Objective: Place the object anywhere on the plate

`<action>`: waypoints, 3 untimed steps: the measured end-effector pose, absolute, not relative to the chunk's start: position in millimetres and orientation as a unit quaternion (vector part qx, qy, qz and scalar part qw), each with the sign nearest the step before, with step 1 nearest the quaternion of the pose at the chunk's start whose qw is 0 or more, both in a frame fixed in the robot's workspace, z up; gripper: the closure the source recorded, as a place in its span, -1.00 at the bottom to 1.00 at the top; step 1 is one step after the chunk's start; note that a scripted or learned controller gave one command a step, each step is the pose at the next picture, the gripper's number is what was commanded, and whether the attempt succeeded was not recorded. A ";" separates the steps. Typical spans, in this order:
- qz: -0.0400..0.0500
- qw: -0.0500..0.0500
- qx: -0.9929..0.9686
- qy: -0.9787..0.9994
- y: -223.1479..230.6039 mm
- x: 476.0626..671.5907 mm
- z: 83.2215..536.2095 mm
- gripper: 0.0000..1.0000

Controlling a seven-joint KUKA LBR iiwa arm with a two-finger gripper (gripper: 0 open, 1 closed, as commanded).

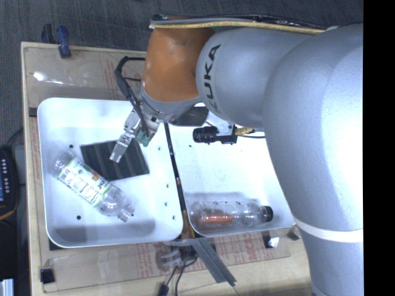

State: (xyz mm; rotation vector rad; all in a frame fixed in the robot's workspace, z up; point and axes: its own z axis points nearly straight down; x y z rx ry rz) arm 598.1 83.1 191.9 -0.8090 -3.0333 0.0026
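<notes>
At the near edge of the bench (123,265), a dark metal bracket (210,261) and some cabling sit just below the gap between the two bins. In the right bin (271,177) a clear plastic bottle with a dark cap (229,214) lies on its side along the near wall, its cap pointing right, with reddish-brown contents showing through. In the left bin (49,165) a second clear bottle with a green and white label (91,187) lies slantwise near the middle, its neck pointing toward the near right corner and its upper end just touching the edge of the dark, flat, square plate (123,162). The plate lies flat on the bin floor slightly beyond the bottle. The gripper (117,155) hangs over the plate's far edge, slanting down and left from the wrist; its pale fingers look drawn close together at the tip, and nothing can be seen between them. A small teal part shows beside the wrist. The grey arm (278,73) with its orange band (173,63) covers the far half of the right bin and much of the right side, hiding whatever lies beneath. Beyond the bins, a blue clamp (62,41) grips the far left corner of the bench, and dark carpet (80,5) lies behind it.
</notes>
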 end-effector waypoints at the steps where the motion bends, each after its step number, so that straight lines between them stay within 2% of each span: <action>1: 0.000 0.000 -0.348 -0.938 129.1 583.6 91.8 -1.00; 3: 0.000 0.000 -0.348 -0.937 128.8 583.7 91.8 -1.00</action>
